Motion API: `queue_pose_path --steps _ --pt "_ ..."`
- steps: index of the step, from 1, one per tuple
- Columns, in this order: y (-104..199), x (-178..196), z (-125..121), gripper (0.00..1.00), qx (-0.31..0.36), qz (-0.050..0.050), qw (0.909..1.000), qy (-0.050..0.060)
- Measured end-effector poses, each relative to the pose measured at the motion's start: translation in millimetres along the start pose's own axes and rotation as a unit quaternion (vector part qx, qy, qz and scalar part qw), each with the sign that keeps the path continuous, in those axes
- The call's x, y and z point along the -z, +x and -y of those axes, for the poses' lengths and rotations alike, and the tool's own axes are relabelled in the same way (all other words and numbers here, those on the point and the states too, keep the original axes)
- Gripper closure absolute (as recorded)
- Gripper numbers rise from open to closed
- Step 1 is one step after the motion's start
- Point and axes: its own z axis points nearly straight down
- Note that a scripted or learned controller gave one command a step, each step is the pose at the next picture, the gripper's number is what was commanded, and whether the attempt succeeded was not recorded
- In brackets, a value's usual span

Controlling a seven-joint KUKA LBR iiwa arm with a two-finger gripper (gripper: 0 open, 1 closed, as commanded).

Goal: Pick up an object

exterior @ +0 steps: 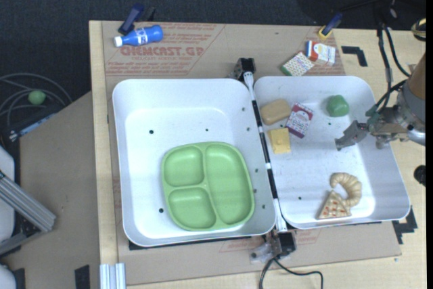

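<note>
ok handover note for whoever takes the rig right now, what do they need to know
Gripper: over the right bin, near its right side, nothing between its fingers.
Right bin holds: green ball, bread piece, small red-and-white carton, yellow block, croissant, pizza slice.
Left bin holds a green divided tray.
Done: nothing picked yet.
Left: grasp and lift one object.

Bench with two white bins

Left bin and right bin sit side by side; a blue bottle lies at eleven o'clock.
</note>
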Motion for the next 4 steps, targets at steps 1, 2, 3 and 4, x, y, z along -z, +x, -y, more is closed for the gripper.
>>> queue_pose_path --steps 1,2,3,4 --pt "51 -108 -56 0.0 0.001 -0.001 1.0 0.002" --pt "17 -100 -141 0.0 0.001 0.0 1.0 -0.001" --pt "53 -125 -118 0.0 0.001 0.0 1.0 0.0" --pt "68 -126 -121 0.0 0.0 0.0 1.0 0.0"
